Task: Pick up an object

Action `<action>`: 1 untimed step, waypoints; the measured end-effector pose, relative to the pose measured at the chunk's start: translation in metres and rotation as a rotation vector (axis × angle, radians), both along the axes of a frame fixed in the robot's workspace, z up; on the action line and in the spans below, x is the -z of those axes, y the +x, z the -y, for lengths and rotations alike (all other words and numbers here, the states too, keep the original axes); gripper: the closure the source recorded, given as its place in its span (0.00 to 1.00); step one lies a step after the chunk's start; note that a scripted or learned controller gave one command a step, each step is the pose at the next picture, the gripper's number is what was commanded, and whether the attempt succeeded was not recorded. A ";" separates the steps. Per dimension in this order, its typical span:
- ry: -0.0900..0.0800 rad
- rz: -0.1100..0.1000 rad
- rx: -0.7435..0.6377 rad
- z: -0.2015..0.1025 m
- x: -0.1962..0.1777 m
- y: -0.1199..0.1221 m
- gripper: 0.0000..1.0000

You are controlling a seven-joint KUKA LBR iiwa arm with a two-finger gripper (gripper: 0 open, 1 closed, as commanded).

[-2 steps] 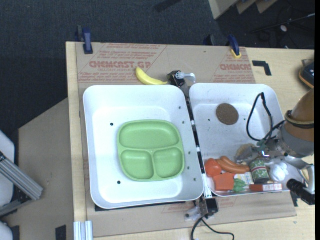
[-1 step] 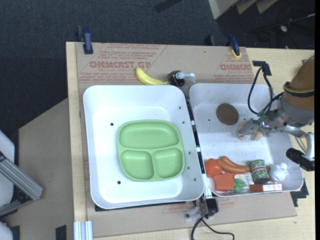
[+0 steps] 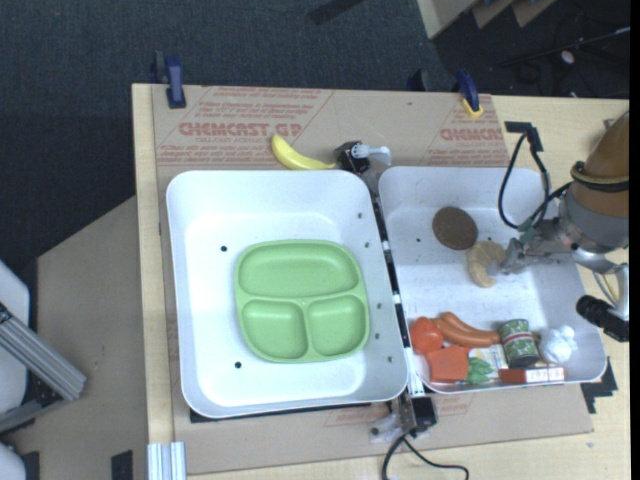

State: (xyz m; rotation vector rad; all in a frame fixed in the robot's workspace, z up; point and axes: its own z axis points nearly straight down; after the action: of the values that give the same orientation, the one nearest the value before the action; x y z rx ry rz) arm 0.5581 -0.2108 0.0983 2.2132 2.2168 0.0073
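1. The worktop (image 3: pixel 250 108) carries two shallow white bins side by side, the left bin (image 3: pixel 200 268) and the right bin (image 3: pixel 420 208).
2. A green divided plate (image 3: pixel 300 300) lies flat in the middle of the left bin.
3. The arm (image 3: pixel 598 203) reaches in from the right, and its pincer (image 3: pixel 518 253) is low inside the right bin, right beside a tan lumpy object (image 3: pixel 485 264). From here I cannot tell whether it touches that object, how wide it stands, or whether it grips anything.
4. A brown round disc (image 3: pixel 455 227) rests just to the far left of the tan object.
5. Along the near edge of the right bin sit a red-orange cluster with a sausage shape (image 3: pixel 455 343), a small green-labelled can (image 3: pixel 515 340) and a white lump (image 3: pixel 560 345), close together.
6. A banana (image 3: pixel 298 156) lies on the worktop just beyond the left bin's far edge.
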 end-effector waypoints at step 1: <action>0.003 0.002 -0.007 -0.070 -0.113 -0.003 1.00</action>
State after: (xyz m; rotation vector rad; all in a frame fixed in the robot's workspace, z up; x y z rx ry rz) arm 0.5550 -0.1407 0.2114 2.2063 2.2246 0.0129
